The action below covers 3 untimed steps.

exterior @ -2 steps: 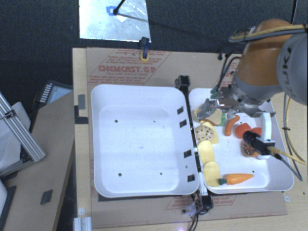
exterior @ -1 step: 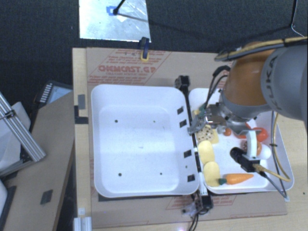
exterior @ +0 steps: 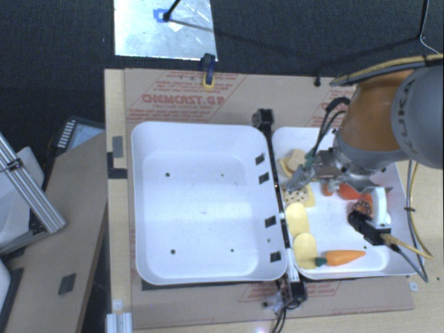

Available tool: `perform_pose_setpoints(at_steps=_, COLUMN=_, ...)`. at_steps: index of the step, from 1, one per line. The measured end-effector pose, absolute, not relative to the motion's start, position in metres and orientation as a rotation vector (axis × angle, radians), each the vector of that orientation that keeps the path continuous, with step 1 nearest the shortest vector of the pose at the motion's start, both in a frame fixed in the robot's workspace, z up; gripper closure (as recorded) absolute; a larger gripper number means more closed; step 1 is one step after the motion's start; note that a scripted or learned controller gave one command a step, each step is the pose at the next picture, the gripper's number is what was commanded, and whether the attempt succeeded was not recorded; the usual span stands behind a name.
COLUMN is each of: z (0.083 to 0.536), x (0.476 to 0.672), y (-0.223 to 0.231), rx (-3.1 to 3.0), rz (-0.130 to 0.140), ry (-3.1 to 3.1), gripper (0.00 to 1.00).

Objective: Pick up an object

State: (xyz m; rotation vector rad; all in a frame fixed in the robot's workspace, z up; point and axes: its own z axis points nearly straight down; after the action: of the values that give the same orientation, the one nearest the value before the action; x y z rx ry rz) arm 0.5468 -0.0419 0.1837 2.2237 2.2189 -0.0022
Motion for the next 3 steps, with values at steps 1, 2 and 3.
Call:
perform_pose_setpoints(at_steps=1, z=0.221, x=0.536, y=0.02, rx=2.213, rz=0.005, ry=2.228, gripper=0.0)
perform_pose_setpoints(at_steps=2, z=0.248, x=0.53, y=0.055, rx=2.213, rz=0.005, ry=2.227, gripper=0.0)
perform_pose_setpoints(at_steps=3, z=0.272, x=0.521, y=0.152, rx=2.205, rz=0.009, ry=2.239, gripper=0.0)
